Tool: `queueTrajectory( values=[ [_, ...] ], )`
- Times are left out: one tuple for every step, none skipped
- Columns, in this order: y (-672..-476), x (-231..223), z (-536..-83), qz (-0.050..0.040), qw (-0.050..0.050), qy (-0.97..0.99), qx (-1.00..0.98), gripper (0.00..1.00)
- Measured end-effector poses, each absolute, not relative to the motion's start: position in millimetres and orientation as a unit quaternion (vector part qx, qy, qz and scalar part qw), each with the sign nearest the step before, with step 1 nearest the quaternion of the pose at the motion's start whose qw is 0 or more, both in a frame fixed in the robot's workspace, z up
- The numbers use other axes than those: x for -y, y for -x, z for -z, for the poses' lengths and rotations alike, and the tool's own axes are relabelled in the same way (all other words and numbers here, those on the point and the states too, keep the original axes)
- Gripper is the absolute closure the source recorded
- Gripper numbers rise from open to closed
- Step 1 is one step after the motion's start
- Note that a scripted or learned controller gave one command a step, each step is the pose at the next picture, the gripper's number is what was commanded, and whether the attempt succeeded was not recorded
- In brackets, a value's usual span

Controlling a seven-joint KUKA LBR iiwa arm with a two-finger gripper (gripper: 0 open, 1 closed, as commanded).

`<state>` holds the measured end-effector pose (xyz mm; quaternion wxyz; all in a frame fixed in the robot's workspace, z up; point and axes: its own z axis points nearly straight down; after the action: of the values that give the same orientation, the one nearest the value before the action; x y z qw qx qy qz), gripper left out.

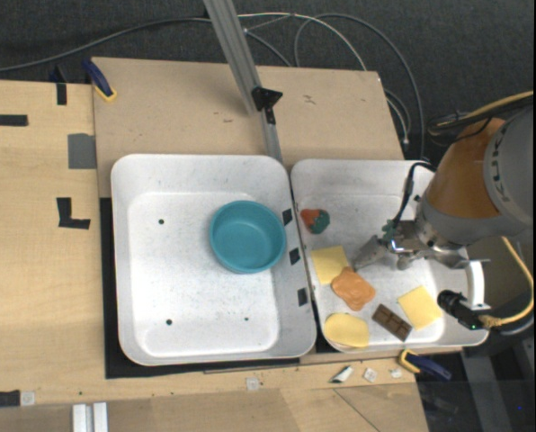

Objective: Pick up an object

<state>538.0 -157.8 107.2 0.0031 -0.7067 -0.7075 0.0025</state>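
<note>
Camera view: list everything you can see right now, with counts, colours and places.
Shallow white bins: two, side by side on the bench.
Round teal bowl: one, left bin, right of centre.
Small red-and-green piece: one, right bin, upper left.
Pale yellow pieces: three, right bin.
Orange piece: one, right bin, centre.
Brown bar: one, right bin, near the front.
Gripper: one, grey, over the right bin, beside a yellow piece.

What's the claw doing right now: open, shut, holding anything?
Claw: in the right bin, just above the orange piece; open or shut cannot be told, and nothing shows in its grip.
</note>
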Motion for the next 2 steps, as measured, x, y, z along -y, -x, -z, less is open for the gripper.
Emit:
queueTrajectory(
  values=[
    [-539.4, 157, -120, -0.0010, 0.002, 0.706, 0.708, 1.00],
    [-548.9, 152, -177, 0.0009, -0.001, 0.706, 0.708, 1.00]
  ],
)
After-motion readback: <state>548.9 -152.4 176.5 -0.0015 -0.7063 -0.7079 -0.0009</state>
